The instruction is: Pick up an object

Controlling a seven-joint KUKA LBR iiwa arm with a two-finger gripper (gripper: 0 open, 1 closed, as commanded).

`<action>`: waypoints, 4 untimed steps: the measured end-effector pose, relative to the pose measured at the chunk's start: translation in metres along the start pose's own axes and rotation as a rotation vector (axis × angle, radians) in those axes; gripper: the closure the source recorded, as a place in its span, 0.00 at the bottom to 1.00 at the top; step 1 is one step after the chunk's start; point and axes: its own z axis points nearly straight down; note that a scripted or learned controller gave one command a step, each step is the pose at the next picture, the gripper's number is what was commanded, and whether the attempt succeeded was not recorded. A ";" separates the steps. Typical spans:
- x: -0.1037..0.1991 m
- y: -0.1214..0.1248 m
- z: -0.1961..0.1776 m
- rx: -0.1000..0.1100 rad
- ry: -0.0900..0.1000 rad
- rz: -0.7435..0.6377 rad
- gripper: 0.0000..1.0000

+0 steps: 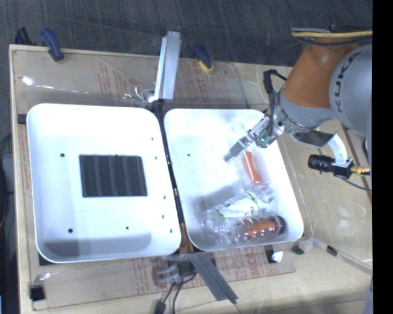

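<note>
My gripper (236, 150) hangs over the upper middle of the right bin (183, 175), reaching in from the right. Just below and right of its tip lies a slim orange tube (252, 168), pointing up and down the bin. I see nothing held in the gripper. Lower in the same bin a crumpled clear plastic bottle with a green label (234, 212) lies on its side. A brown bottle (261, 227) lies against the bin's lower right corner, touching the clear one.
The left bin (46, 142) holds a flat black ribbed panel (113, 175) in its middle. A metal bar (167, 64) stands at the back between the bins. Blue clamps (52, 44) grip the bench's far edge.
</note>
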 end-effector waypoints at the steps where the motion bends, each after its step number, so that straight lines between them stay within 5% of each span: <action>1: -0.004 0.004 0.004 -0.002 -0.004 -0.003 0.00; 4: -0.009 0.009 0.025 -0.002 -0.005 -0.020 0.00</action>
